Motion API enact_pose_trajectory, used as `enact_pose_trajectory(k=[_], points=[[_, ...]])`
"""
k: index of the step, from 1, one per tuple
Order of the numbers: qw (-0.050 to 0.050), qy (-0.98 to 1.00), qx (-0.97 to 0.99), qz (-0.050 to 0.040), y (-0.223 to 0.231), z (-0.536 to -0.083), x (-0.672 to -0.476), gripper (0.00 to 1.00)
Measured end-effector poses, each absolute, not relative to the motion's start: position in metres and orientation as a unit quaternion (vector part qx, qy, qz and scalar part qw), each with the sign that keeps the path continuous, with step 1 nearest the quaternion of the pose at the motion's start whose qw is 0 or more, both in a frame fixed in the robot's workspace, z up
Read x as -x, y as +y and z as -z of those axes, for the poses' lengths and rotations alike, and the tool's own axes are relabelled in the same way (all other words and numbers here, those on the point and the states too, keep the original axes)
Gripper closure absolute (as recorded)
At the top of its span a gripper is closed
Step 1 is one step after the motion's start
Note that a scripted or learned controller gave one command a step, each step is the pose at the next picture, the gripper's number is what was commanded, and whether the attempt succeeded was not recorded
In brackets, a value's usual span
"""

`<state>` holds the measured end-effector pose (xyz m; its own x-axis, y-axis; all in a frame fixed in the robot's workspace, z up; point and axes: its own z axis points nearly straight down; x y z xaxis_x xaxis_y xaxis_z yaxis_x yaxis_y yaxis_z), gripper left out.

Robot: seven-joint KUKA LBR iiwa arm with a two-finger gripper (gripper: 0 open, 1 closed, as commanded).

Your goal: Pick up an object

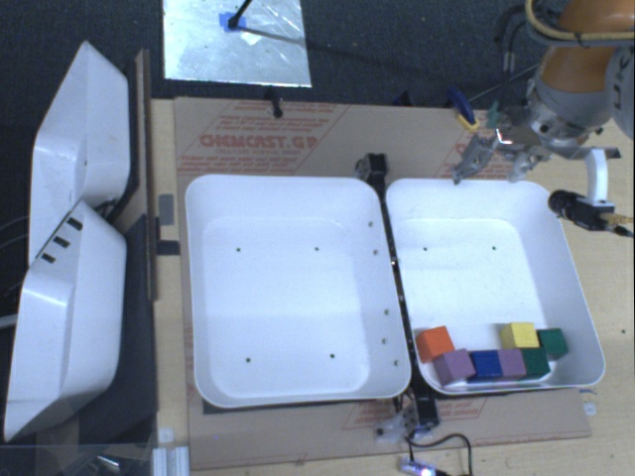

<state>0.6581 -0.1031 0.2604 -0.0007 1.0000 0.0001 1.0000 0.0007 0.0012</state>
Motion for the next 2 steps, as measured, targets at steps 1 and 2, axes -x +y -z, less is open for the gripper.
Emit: enact_pose_trajectory(k=[1,2], points=[[-0.003,0.706,-0.708,0.0025,-0.149,-0.167,-0.672,0.00],[-0.003,0.707,-0.708,0.0019,-0.163,-0.082,-0.665,0.00]])
